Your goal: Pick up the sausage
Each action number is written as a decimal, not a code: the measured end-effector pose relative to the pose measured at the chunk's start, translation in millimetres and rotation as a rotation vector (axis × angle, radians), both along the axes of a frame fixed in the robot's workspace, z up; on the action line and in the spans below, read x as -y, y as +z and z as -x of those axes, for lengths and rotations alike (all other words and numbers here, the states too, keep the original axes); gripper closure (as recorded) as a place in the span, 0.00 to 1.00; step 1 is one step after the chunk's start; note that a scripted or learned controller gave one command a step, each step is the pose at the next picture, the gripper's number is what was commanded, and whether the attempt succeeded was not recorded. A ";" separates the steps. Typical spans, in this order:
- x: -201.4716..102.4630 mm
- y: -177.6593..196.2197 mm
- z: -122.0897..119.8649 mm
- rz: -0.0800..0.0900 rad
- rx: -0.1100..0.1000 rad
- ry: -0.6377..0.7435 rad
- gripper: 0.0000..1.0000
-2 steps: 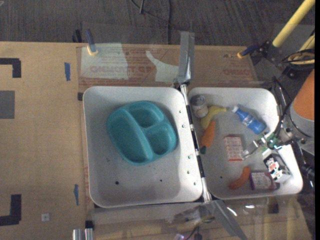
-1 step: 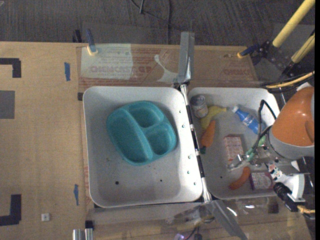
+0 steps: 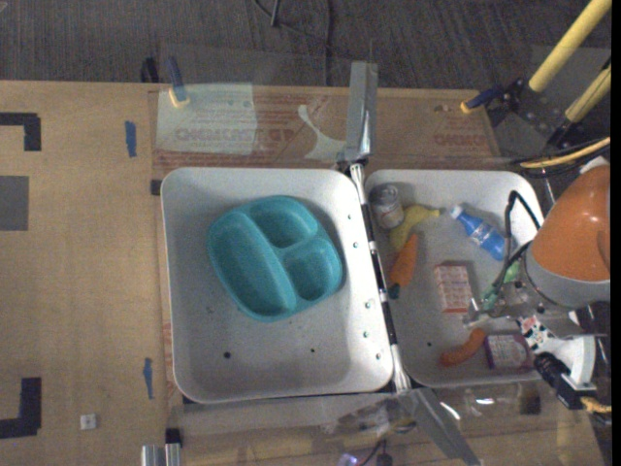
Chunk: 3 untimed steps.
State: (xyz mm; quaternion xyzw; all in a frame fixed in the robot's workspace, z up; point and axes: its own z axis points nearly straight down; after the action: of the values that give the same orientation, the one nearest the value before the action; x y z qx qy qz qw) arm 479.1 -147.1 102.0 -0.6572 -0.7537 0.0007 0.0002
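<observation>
Two bins [image 3: 184,260] below; sausage [image 3: 462,349] lies low in the right bin, beside the purple packet [image 3: 506,350]; gripper [image 3: 492,304] hovers just above it, grip impossible to judge.

Two white bins sit side by side: the left bin [image 3: 184,289] at nine o'clock holds one teal divided plate [image 3: 275,256]. The right bin [image 3: 427,357] at three o'clock holds one can [image 3: 387,205], one banana [image 3: 419,217], one carrot [image 3: 404,262], one blue bottle [image 3: 480,230], one sausage [image 3: 462,349], and two small packets [image 3: 452,287] [image 3: 506,350].
</observation>
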 end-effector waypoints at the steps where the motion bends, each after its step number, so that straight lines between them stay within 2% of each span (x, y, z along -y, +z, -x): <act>1: -61.5 131.0 -19.0 0.000 0.002 0.295 1.00; 2: -155.8 288.1 -89.9 0.001 0.002 0.073 1.00; 3: -198.9 333.0 -157.2 0.001 0.007 0.471 1.00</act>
State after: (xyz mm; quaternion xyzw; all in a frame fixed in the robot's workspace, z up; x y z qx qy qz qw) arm 636.3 51.7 435.0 -0.4634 -0.8862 -0.0011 -0.0030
